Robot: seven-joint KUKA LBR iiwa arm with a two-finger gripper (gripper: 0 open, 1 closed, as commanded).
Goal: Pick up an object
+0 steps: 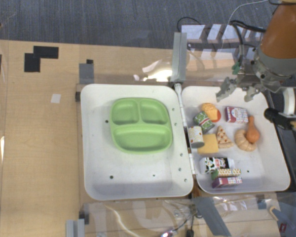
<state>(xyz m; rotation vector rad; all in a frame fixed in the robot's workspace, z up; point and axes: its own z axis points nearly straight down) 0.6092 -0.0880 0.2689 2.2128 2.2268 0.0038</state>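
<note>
Right bin [274, 179] holds the pickable items, all below the gripper [238, 89]. Nearest: maroon carton [236, 114] lying flat, just under the fingers. Left of it, orange [210, 111] touching green can [203, 120]. Farther down: drumstick [252, 131] against croissant [245, 142], pizza slice [223, 137], cheese wedge [209, 144], grey can [196, 137], cow-print carton [217, 164], purple carton [227, 181] farthest.
</note>
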